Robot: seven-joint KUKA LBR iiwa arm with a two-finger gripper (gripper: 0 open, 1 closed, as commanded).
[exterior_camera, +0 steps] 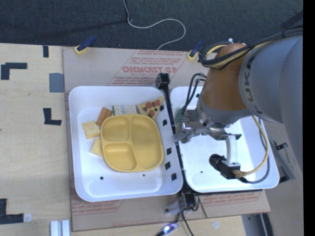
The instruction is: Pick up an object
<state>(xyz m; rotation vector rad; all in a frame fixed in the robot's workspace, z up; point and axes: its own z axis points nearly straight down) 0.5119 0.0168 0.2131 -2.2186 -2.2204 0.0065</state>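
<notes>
Nearest the camera, the bench (29,181) carries two white bins on a cardboard sheet. The right bin (256,181) has a black cable fitting (224,166) hanging low over its bare near floor. Just beyond that the arm (231,90) hangs over the right bin, and the pincer (197,128) sits under its wrist close to the divider between the bins; how wide it stands cannot be told, and nothing can be seen in its hold.

The things to pick all lie in the left bin (81,146): a yellow tray (132,142) in the middle, tan blocks (90,130) at its left edge, and small patterned pieces (147,107) along its far side.

The likely trouble is a descent where the pincer now hangs, which would meet bare floor or strike the bin wall. The tray also looks too broad and flat to pinch, and it may slide away
</notes>
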